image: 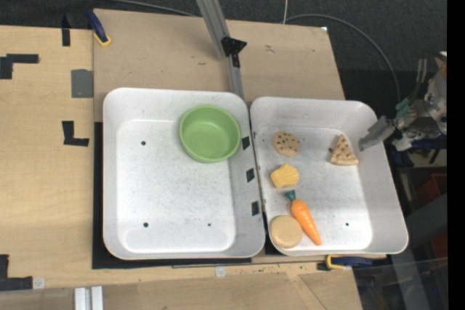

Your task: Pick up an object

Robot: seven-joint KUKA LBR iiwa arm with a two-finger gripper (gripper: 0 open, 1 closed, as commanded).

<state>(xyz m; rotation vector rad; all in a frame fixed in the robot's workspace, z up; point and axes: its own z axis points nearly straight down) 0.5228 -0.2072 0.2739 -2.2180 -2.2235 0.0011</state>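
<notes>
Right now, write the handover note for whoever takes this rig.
End effector: at the right bin's right rim, beside the pizza slice; open or shut unclear, nothing seen held.
Right bin: cookie, corn piece, carrot, round bun, pizza slice.
Left bin: green bowl.
Done: nothing lifted.
Left: grasp and lift one object.

Bowl (pixel 210 133) sits in left bin (pixel 127 178), top-right corner. Right bin (pixel 378 185) holds cookie (pixel 286 143), pizza slice (pixel 343 151), corn (pixel 285 176), carrot (pixel 306 221), bun (pixel 285 232).
</notes>
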